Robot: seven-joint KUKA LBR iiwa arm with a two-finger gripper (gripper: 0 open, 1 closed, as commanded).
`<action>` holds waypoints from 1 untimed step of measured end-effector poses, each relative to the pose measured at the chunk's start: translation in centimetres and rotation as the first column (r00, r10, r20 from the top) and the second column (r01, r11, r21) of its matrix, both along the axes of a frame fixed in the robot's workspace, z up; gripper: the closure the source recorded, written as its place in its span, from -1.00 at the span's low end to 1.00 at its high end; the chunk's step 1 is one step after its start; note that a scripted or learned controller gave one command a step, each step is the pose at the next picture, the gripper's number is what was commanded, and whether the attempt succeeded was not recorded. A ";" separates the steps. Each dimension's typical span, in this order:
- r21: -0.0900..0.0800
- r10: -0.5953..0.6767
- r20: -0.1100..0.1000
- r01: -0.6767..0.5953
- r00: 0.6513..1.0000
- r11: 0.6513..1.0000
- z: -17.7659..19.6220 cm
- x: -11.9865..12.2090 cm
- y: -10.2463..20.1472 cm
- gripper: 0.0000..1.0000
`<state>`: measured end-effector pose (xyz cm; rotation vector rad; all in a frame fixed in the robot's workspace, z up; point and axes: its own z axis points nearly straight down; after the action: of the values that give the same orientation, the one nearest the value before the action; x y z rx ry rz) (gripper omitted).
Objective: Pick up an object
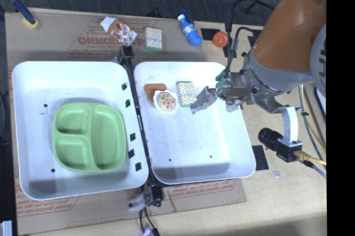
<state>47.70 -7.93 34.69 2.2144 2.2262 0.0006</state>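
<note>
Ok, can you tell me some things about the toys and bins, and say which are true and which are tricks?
1. The green tray lies in the left bin. True.
2. The cookie sits in the right bin. True.
3. The blue bottle is inside the right bin. False: it lies outside, on the cardboard behind the bins.
4. The green tray has a cookie on it. False: its compartments hold nothing.
5. The gripper is over the right bin, close to the small patterned packet. True.
6. The orange ball is in the left bin. False: it lies outside, near the blue bottle.
</note>
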 end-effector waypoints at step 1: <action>0.002 0.001 -0.008 -0.001 1.000 1.000 -12.5 -0.2 7.4 -1.00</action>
<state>47.53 -0.50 22.18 2.2184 2.2319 -0.0056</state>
